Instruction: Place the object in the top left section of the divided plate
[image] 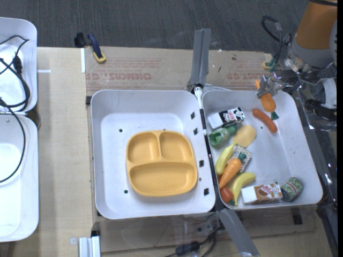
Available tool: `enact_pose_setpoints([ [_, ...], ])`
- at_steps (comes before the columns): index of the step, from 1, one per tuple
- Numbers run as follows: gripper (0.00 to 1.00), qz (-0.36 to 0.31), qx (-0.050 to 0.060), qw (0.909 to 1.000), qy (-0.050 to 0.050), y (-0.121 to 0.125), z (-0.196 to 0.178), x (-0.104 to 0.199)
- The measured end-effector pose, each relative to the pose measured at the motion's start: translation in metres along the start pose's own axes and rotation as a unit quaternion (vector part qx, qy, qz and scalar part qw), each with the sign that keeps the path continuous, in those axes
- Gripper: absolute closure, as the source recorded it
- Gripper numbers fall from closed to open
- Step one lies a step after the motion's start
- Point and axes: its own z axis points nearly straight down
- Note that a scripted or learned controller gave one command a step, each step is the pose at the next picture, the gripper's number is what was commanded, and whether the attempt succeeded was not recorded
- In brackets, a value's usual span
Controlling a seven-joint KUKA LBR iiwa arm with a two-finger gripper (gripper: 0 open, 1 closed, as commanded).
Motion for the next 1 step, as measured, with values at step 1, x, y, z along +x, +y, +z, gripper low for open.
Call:
enact_pose_setpoints([
  [1,1.0,0.211,-0.001,0.9774,0.0,-0.0068,0.1158,0.0196],
])
